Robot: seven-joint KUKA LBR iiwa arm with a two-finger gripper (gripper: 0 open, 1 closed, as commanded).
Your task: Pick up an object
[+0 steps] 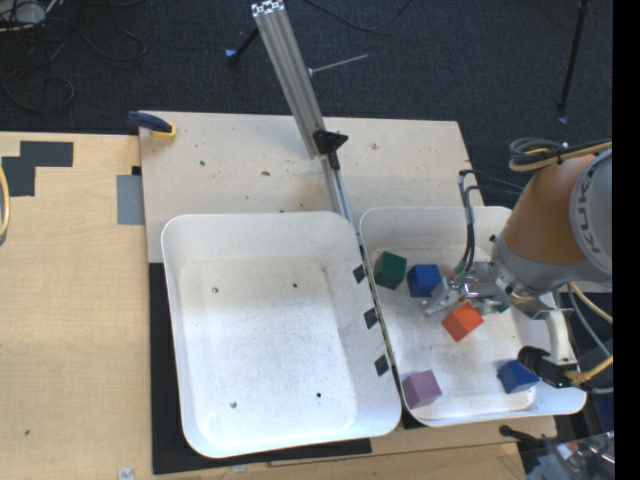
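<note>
Several small blocks lie in the right bin (430, 214): a green cube (390, 268) and a blue cube (424, 279) near its left wall, an orange cube (462, 321) in the middle, a purple cube (421, 387) at the front left corner, and a second blue block (517, 375) at the front right. My gripper (446, 298) reaches in from the right and hangs low over the bin's middle, between the first blue cube and the orange cube. It is close to both, and I cannot make out anything held in it.
The left bin (170, 236) sits beside the right one, and black clips (368, 317) join their shared wall. A slanted aluminium bar (293, 73) rises behind the bins. Cables (467, 223) trail along the arm's wrist over the right bin's back edge.
</note>
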